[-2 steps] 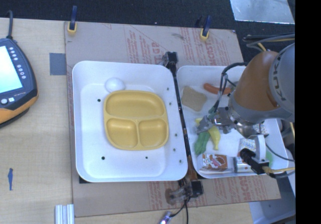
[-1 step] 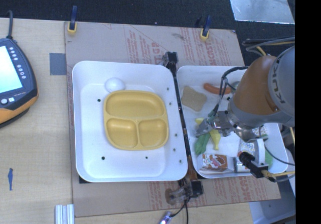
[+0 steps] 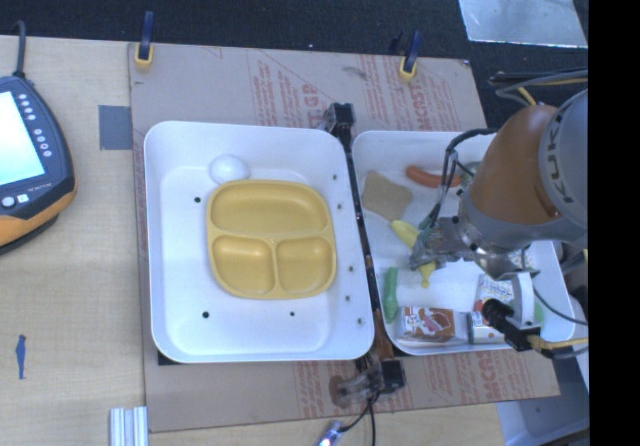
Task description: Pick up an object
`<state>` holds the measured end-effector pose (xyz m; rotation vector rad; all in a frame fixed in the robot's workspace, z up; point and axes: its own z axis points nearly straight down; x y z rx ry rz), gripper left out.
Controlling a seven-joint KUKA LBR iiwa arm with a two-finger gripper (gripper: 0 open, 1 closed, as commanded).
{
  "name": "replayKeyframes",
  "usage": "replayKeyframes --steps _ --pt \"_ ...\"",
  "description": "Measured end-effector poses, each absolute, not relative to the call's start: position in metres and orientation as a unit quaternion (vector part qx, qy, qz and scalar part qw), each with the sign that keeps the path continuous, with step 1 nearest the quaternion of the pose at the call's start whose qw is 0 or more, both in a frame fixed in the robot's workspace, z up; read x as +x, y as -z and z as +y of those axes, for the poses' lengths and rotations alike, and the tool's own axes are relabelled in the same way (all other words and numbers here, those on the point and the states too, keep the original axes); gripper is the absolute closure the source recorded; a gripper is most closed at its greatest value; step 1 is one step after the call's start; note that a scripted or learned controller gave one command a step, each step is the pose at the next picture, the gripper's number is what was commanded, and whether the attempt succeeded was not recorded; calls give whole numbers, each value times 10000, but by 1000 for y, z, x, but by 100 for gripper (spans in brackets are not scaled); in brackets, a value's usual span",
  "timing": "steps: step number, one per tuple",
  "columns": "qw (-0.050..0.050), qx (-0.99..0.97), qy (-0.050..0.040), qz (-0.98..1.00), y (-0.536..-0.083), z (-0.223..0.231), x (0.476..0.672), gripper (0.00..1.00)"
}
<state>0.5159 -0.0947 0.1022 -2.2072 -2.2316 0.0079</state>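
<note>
Objects crowd the right bin (image 3: 372, 149) beneath the claw (image 3: 432, 252) (grip state impossible to tell).

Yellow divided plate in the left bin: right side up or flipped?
Right side up. The yellow divided plate shows its three recessed compartments facing the camera, lying flat in the left bin, beside a white ball.

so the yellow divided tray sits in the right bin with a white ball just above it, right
Not quite: the yellow divided tray sits in the left bin, not the right one. The white ball is indeed just above it, as the camera view shows.
</note>
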Motion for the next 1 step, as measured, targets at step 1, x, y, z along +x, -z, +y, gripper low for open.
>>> replayKeyframes --steps 1 --pt "13 -7055 -4 -7087 -192 -19 560 100"
